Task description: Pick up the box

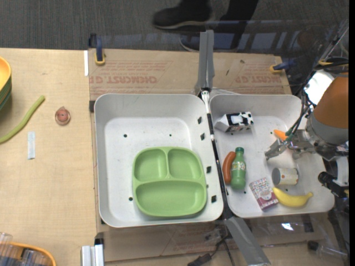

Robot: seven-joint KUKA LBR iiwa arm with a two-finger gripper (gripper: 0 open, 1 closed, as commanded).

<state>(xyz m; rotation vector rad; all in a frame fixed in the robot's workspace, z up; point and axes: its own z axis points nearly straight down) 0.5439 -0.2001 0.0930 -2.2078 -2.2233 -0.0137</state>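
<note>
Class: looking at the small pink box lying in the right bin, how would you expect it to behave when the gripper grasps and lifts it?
The box lies flat, so it probably won't roll. It looks like thin card, likely light and crushable. The banana beside it may get nudged.

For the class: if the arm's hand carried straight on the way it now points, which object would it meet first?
The hand points left and down; likely the green bottle first, though depth is unclear.
</note>
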